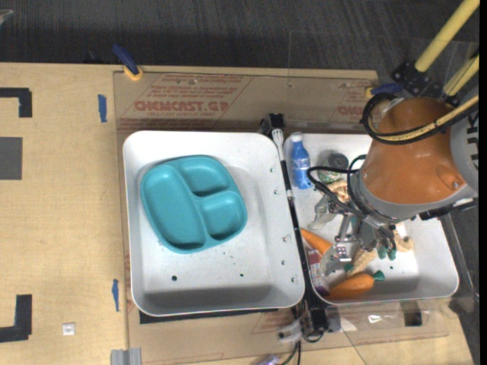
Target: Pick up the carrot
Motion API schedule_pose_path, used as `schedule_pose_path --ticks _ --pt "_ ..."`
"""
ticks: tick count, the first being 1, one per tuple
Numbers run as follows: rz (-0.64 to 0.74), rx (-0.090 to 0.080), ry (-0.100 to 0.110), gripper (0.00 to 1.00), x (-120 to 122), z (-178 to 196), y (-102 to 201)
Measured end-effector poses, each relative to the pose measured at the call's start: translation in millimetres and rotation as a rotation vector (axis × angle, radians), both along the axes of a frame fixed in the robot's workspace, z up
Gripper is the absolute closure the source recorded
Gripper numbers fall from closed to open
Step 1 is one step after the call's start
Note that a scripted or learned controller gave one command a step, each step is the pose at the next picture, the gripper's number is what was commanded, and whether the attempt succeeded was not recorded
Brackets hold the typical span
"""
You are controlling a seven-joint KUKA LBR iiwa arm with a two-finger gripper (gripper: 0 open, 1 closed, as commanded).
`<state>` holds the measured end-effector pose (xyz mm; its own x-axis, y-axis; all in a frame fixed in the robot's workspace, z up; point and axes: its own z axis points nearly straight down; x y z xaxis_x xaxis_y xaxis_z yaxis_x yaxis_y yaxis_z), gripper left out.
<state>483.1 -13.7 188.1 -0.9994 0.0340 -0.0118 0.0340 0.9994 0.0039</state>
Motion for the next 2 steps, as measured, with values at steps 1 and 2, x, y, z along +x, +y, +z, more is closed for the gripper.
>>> schedule_pose_path --ticks 1,2 --pt "-0.221 -0.002 0.012 0.0 -3.4 -64.2 -84.9" --pt "-0.268 -0.002 0.0 0.0 0.6 -97.1 -79.5"
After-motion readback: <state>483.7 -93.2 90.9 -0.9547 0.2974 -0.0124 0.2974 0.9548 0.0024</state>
